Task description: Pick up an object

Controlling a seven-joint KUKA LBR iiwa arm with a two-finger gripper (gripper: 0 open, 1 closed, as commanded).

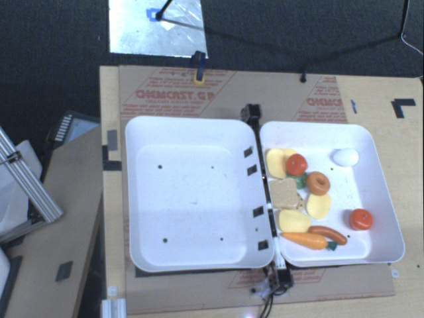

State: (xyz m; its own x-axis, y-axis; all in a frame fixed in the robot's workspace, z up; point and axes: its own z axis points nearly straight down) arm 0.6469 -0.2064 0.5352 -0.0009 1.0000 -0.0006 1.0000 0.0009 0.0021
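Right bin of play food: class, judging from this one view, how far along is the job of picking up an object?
Nothing looks done yet. All the play food lies in the right bin: white egg, doughnut, two tomatoes, carrot, sausage. Nothing is in hand or lifted. The whole pick is left: reaching in, gripping one item, raising it.

We see dark carpet floor (53,38) surrounding tabletop (278,88). Tabletop tan, covered with red-lettered protective film. Shiny metal sheet (157,17) on floor beyond tabletop's far edge, blue mark on it. Black cables (371,42) trail across floor beyond tabletop. Left of tabletop we note lower tan board (59,211), aluminium rail (26,177) lying across it.
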